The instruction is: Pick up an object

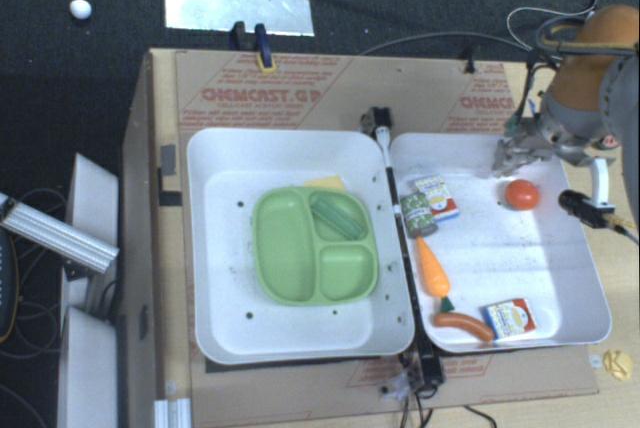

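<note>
The right bin [575, 261] holds a red tomato [521, 194], an orange carrot [432, 268], a red sausage [462, 323], a small red and yellow carton [510, 317], a blue and white carton [438, 196] and a green packet [417, 214]. My gripper [514, 156] hangs over the bin's back right corner, just above and slightly left of the tomato. Nothing shows in its grasp.
The left bin [225, 216] carries a green divided plate [313, 246] with a green piece [338, 214] in its upper right compartment and a yellow item [325, 183] behind it. Black cables [560, 16] loop above the arm. A ridge [398, 246] separates the bins.
</note>
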Robot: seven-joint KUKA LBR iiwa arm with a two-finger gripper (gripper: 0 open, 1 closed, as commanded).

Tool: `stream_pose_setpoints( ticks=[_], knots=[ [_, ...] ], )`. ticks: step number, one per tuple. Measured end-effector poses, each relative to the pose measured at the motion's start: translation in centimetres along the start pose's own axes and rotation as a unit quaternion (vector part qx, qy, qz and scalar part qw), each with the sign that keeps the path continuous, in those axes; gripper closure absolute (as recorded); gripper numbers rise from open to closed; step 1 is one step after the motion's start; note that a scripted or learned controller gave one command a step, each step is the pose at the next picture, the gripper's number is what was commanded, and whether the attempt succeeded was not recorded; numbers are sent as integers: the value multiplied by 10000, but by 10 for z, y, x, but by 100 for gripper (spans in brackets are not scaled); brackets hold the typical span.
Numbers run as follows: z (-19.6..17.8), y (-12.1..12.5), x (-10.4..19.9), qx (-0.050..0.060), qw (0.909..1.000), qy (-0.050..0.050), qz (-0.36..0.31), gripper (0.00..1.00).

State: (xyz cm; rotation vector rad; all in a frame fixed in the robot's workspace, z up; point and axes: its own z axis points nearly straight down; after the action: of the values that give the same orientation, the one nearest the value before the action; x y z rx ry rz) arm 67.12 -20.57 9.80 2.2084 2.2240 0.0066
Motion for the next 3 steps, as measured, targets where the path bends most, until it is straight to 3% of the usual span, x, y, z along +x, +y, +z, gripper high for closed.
stream_pose_setpoints(
  ticks=[1, 2, 3],
  knots=[
    [0, 0, 0, 2, 10000, -1, -1, 0],
    [-12, 1, 0, -20, 10000, -8, -10, 100],
    [-11, 1, 0, -18, 10000, -8, -11, 0]
  ],
)
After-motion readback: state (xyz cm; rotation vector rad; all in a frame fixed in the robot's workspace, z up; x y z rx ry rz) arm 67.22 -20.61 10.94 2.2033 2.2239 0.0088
